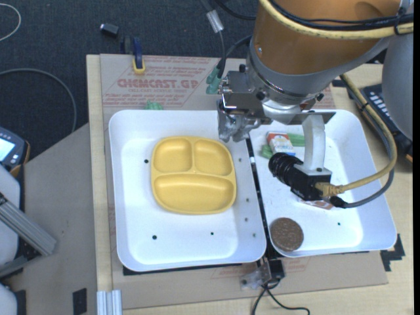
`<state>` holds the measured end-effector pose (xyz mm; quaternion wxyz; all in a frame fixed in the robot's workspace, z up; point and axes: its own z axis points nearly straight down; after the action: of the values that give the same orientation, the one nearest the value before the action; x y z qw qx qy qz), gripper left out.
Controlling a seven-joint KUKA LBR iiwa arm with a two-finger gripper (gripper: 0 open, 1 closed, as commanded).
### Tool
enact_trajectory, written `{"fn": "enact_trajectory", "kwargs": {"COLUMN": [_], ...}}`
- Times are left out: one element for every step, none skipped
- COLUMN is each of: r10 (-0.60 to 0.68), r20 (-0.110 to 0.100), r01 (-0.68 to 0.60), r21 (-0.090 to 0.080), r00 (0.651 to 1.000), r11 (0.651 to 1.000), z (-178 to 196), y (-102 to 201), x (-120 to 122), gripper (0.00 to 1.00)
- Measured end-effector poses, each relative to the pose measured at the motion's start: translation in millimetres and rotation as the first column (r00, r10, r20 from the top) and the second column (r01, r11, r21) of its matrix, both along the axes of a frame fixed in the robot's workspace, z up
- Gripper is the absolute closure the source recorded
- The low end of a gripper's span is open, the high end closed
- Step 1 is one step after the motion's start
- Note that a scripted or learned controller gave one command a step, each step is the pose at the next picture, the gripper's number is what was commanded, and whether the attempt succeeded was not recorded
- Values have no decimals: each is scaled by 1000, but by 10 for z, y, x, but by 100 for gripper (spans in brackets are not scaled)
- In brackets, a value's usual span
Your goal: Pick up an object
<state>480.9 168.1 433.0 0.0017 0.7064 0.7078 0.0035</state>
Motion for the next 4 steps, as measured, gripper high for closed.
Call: {"fn": "enact_trajectory", "kwargs": {"r10": [1,2,-1,-6], "r20": [2,5,-10,-11], "r01": [-1,-2,1,6], "r21": [1,1,-3,-3], "r00": [1000,1000,1000,1000], "r11": [1000,1000,1000,1000], "z": [104,207,-373,-435], "y": [4,9,393,-158], "x": [5,10,-20,-19], "gripper": [100,100,100,100]}}
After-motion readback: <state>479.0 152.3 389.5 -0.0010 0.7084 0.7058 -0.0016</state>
